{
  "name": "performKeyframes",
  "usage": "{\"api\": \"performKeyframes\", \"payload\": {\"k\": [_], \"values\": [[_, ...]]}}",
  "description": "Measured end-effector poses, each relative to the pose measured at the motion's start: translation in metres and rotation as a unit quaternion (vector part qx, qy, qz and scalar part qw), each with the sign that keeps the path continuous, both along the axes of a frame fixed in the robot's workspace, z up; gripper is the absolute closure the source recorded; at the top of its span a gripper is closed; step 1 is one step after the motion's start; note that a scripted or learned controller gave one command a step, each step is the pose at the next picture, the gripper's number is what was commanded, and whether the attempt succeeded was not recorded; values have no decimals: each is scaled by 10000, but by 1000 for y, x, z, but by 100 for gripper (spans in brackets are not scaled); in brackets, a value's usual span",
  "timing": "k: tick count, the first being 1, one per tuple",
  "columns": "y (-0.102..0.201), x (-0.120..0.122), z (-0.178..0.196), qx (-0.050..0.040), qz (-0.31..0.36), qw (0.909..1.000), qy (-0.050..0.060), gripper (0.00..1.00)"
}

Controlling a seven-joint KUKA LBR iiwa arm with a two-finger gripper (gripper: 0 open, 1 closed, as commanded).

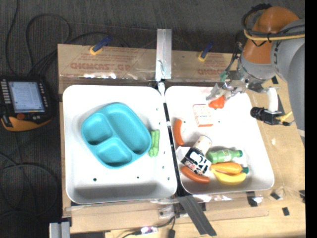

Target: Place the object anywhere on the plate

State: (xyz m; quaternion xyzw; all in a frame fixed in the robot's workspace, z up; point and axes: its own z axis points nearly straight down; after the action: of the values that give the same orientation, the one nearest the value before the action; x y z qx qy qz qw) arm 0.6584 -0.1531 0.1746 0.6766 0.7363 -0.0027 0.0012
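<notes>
At the near edge of the right bin (257,148) lies a huddle of toy food: one yellow banana (231,177), one orange carrot-like piece (229,168), one green bottle (224,155), one black-and-white can (198,158) and one red-orange sausage-like piece (194,174) beneath it. A little farther in lie one curved orange-red piece (178,132) by the bin's left wall and one small white carton (202,115). In the left bin (79,182) sits the single blue plate (116,134), three compartments, with one green pod-like toy (155,143) just beside its right rim, resting on the bin floor and not on the plate. Farthest, at the right bin's far edge, the pincer (221,94) hangs above a small orange-red object (216,103); the object appears pinched between its tips, so the pincer reads as clenched on it, though the view is small. The step in hand looks like the carry following the pick. The next move calls for a lift high enough to pass the divider between the bins, a sweep left across to the plate, then a gentle release over any compartment.
</notes>
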Motion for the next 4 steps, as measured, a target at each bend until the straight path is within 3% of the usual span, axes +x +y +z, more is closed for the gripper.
{"api": "performKeyframes", "payload": {"k": [1, 2, 3, 4], "values": [[64, -67, 8, 25, 1, 10000, 4, 100], [132, -54, 8, 27, 986, 9951, 2, 100], [186, -53, 9, 26, 2118, 9773, 0, 100], [265, -37, -20, 27, 2441, 9697, 7, 100]]}}
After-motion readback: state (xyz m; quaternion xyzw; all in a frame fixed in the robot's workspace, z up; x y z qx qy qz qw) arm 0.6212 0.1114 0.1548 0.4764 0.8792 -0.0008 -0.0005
